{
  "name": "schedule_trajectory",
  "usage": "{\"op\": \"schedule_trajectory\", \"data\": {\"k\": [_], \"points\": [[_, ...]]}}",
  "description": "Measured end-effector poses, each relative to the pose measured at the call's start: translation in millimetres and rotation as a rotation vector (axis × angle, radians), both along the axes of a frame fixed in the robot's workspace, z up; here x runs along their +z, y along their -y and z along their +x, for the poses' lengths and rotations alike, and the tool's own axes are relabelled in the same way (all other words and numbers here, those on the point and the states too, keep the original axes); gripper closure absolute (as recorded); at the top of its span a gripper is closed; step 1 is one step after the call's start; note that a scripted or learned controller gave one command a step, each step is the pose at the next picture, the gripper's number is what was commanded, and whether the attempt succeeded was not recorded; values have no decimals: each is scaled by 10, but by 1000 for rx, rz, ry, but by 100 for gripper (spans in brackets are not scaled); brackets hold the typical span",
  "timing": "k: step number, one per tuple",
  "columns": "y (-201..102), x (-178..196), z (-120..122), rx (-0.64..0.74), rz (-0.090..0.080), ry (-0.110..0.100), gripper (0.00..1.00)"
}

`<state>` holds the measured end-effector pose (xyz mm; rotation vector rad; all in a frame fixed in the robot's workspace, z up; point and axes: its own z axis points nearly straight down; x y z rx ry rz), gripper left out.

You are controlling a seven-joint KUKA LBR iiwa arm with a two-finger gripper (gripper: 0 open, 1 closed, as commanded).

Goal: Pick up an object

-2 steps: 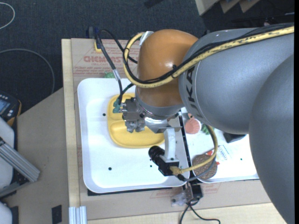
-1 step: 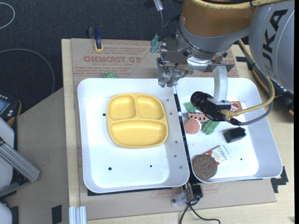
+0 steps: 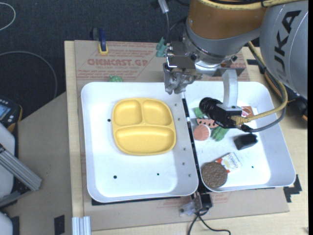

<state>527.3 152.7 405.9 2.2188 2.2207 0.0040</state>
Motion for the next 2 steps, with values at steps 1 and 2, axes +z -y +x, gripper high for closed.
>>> {"op": "schedule_trajectory", "data": {"k": [1,2], "points": [[50,-9,-394,0,0,-8,100],[44,93,-375,1,0,-4,100]]}}
